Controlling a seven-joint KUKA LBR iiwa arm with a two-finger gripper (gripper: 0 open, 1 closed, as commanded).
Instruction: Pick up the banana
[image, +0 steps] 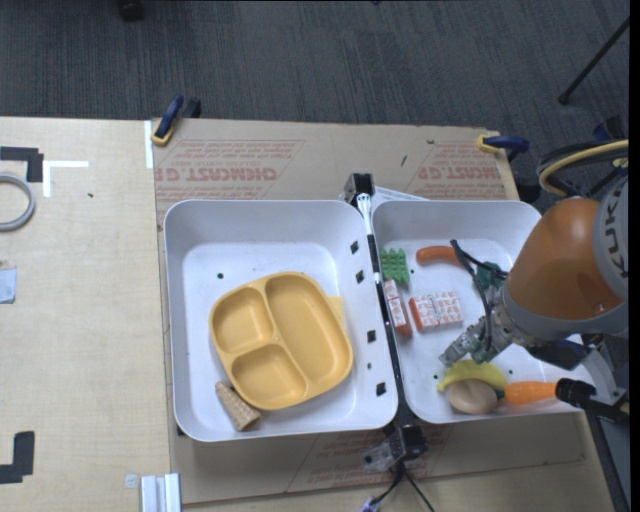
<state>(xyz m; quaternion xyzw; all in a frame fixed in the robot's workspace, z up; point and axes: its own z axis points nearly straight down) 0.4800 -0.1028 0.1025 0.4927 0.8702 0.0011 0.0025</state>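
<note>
The arm reaches down into the right bin (520, 412); its hand (468, 348) hangs just above the banana (472, 375), grip state unclear.

Banana (474, 373): yellow, lying flat near front edge of right bin, partly hidden by beige round object.

Two white bins (180, 320) rest on brown cardboard (250, 165) printed with red lettering. A yellow three-part plate (280, 340) fills the left bin. In the right bin lie a yellow banana (478, 374), an orange carrot (530, 393), a green block (394, 266) and a red-and-white patterned box (436, 311). The arm (565, 265) shows orange.
</note>
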